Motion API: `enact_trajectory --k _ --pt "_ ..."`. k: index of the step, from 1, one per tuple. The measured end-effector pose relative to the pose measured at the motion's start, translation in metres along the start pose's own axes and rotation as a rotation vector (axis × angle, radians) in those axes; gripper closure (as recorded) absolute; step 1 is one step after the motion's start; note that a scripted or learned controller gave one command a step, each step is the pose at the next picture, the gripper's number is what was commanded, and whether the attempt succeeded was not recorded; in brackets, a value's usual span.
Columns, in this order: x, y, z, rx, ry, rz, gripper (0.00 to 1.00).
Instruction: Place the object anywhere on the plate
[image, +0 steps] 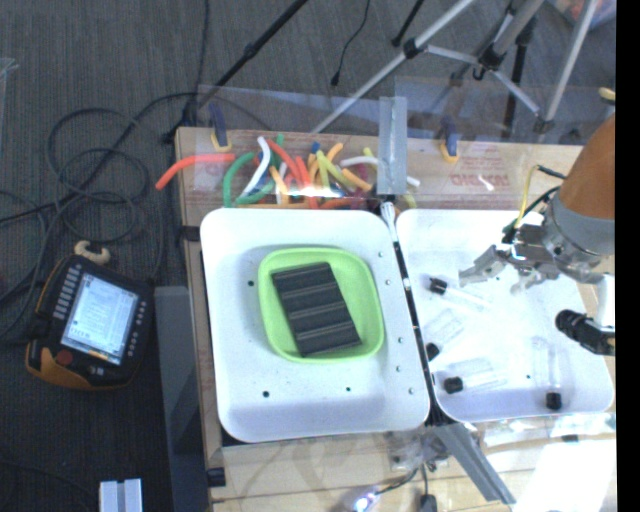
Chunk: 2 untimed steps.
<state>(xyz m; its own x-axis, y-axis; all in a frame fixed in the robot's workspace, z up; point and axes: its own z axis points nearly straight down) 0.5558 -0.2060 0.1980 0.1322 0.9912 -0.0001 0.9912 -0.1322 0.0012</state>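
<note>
A dark grey ridged block (315, 308) lies flat on the green plate (371, 300), which sits in the left white bin (230, 330). My gripper (503, 274) hangs over the back part of the right bin (600, 395), well to the right of the plate. Its two fingers (479, 270) are spread apart and open, with nothing between them. The grey wrist and orange band rise toward the right edge.
Several clear vials with black caps lie scattered in the right bin, such as one (437, 286) near the divider and one (470, 380) at the front. Coloured tubes (290, 170) are piled behind the left bin. A teach pendant (90, 320) rests on the floor at left.
</note>
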Motion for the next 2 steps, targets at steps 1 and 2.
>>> enact_trajectory --k 1,2 --pt "0.021 -0.076 0.062 0.004 0.002 -0.152 1.0" --pt "0.054 -0.08 0.036 -0.01 -0.023 -0.387 1.0"
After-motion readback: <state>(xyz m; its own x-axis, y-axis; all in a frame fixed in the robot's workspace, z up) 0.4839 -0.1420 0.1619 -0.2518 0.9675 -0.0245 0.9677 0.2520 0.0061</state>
